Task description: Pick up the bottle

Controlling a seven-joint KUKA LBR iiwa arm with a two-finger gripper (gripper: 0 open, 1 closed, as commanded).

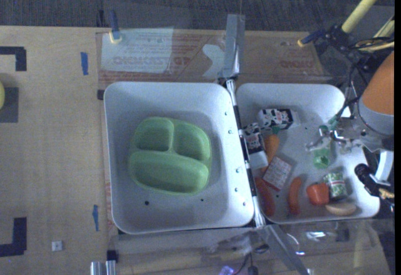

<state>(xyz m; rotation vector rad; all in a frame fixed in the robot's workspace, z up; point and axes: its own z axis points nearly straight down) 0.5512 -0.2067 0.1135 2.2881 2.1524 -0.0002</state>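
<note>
Camera view: the arm (381, 95) is reaching in from the right over the right bin (294, 93), and the pincer (329, 138) is hanging above that bin's right middle, over a small pale-green piece (321, 158). The pincer is reading as a blurred metallic cluster, so I cannot tell whether it is wide or narrow, and nothing is showing as held in it. The likeliest bottle (336, 185) is the small green-labelled container standing near the bin's near-right corner, just nearer than the pincer, beside a red-orange round item (317, 193) on its left and with a pale banana-like piece (341, 208) just nearer still; too small to be sure it is a bottle. More clutter is lying to the left: a cow-print carton (276, 118), a carrot (271, 144), a flat packet (277, 172) and an orange stick (294, 195). The left bin (119, 161) is carrying a green divided plate (170, 155), well apart from the action. Judging the step: approach is in hand, the grasp not yet made. The next move is calling for a shift toward the near side, centring over the bottle, then a straight descent without nudging the round item or the banana-like piece crowding it.
</note>
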